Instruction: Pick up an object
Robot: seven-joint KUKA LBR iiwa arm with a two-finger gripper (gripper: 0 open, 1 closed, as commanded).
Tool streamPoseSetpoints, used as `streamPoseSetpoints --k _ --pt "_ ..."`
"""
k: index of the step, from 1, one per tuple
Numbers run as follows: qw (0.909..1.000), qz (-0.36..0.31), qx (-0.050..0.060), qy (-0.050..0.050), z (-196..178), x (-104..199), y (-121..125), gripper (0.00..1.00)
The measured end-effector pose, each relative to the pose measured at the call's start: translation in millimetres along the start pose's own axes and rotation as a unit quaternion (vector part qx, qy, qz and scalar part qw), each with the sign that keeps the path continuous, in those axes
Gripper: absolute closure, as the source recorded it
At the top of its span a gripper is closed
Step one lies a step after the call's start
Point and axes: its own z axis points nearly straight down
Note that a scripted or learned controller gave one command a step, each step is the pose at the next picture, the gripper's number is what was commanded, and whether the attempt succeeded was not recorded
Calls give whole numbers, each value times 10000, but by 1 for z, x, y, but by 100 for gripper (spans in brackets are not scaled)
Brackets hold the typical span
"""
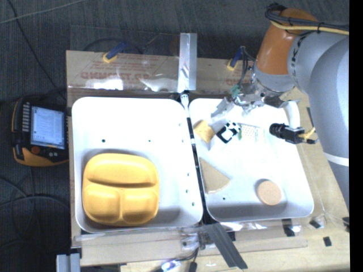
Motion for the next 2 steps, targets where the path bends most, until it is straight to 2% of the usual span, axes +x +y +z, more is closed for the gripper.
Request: streamPoseSetpoints --k 1,2 --pt "9957 928 -66 2 64 0 -60 0" --pt "9911 1325 84 75 68 -34 -7 0"
